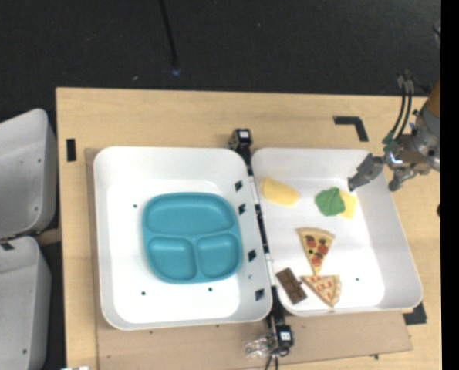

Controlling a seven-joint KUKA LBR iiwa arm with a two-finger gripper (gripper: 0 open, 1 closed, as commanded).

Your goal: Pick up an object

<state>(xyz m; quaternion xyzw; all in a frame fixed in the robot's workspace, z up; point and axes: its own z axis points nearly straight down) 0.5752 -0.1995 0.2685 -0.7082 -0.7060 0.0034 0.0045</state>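
Observation:
The right bin (383,230) holds a yellow lemon-shaped piece (281,193), a green leafy piece (330,201) lying on a small yellow piece (347,207), two pizza slices (316,247) (324,288) and a brown chocolate bar (291,284). My gripper (382,173) hangs over the bin's upper right corner, to the right of the green piece and apart from it. Its two fingers are spread, one dark finger (361,174) pointing down-left, with nothing between them.
The left bin (113,206) carries a teal divided plate (191,235). Black clips (241,139) (279,334) sit at the seam between the bins. Wooden bench edge surrounds both bins; a black corner mark (352,125) lies behind the right bin.

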